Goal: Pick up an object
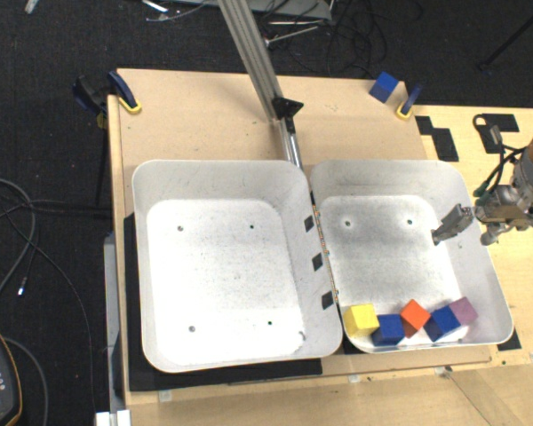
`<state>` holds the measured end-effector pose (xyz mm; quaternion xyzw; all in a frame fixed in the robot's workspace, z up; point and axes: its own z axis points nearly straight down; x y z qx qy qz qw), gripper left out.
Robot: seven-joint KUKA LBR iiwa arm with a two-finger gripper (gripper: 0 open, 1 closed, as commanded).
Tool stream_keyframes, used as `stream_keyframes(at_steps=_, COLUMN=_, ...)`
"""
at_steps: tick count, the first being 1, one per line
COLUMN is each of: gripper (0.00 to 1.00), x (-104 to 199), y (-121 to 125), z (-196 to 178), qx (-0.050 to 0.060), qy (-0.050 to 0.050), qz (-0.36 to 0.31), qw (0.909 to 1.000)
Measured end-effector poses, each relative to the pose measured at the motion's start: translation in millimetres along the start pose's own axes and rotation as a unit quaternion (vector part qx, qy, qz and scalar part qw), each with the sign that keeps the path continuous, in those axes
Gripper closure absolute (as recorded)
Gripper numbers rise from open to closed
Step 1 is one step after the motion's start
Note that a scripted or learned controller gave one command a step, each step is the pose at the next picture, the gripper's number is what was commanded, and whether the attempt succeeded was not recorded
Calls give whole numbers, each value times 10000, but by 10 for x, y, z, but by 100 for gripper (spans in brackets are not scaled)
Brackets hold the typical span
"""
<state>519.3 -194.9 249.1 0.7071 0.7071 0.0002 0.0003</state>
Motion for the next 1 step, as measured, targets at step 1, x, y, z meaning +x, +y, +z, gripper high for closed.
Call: stream_keyframes(at_steps=1, gripper=0, x=25, y=234, z=485, qx=21, qy=4, qz=-19, qw=10000)
